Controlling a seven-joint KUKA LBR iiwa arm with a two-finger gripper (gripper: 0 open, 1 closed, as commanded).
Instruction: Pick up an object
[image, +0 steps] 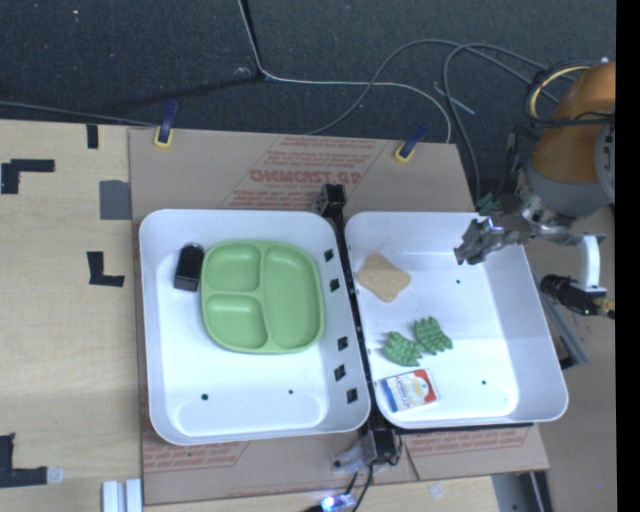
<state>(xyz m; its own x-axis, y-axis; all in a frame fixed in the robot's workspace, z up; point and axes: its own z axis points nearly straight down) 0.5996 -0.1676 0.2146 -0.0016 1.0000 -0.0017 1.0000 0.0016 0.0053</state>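
To do this step well, the arm should be going straight down over one thing, like the tan sponge (384, 278) lying near the left wall of the right bin (520, 330), then squeezing it in the middle. The gripper (472, 248) is hanging over the bin's far right corner, holding nothing; whether it is open or closed, I cannot tell

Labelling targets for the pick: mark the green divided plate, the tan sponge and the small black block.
green divided plate (263, 297), camera view, middle of its dividers
tan sponge (384, 278), camera view, centre of its top face
small black block (188, 267), camera view, middle of its top
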